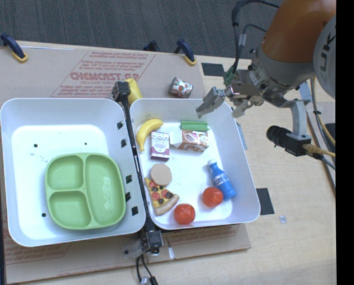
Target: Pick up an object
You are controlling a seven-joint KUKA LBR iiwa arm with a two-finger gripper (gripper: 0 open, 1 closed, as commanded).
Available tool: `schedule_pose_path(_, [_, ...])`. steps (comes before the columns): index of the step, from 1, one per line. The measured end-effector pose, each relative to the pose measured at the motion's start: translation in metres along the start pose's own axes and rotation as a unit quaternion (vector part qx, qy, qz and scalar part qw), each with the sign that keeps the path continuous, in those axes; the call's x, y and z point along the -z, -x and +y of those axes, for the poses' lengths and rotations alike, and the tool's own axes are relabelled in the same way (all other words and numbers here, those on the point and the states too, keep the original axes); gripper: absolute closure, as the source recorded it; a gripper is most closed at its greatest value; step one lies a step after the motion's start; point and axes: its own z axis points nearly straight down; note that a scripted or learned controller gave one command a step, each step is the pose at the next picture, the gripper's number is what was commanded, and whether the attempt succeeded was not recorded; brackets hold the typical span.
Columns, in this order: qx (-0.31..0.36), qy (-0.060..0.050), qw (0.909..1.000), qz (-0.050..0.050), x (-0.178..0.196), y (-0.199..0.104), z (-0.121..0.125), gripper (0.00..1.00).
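Above right bin's far rim: gripper hovering, fingers spread apart, nothing between them. Inside right bin: banana, two small cartons, green-capped box, blue bottle, two tomatoes, pizza slice. Inside left bin: green divided plate.

two bins, two tomatoes, one banana

Green divided plate; yellow banana; blue bottle; red tomatoes; white bins.
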Motion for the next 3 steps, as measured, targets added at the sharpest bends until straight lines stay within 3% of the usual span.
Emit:
schedule_pose_path(1, [0.000, -0.004, 1.0000, 0.001, -0.165, -0.003, -0.035, 0.00])
schedule_pose_path(2, [0.001, -0.003, 1.0000, 0.001, -0.258, 0.000, -0.062, 0.00])
schedule_pose_path(3, [0.004, -0.003, 1.0000, 0.001, -0.248, 0.000, -0.061, 1.00])
